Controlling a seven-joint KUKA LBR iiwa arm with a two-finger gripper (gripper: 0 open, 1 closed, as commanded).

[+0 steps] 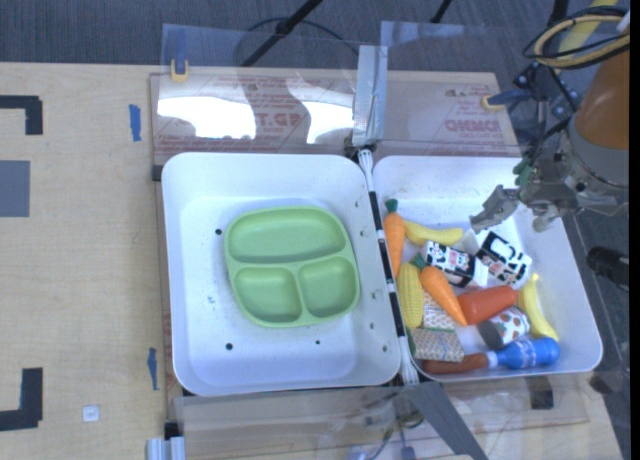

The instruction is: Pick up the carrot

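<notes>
Lying on the table (80, 248), the left bin (200, 348) carries a green divided plate (292, 265). In the right bin (580, 308), the carrot (441, 291) slants, tip toward the lower right, leafy end upper left. The end effector (515, 206) hovers above, released and grasping nothing.

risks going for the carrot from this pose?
1. The carrot lies tight against the right bin's left wall, so a finger may hit the wall.
2. A second orange piece sits mid-pile and could be picked by mistake.
3. The gripper hovers over the cow-print items, away from the carrot.
</notes>
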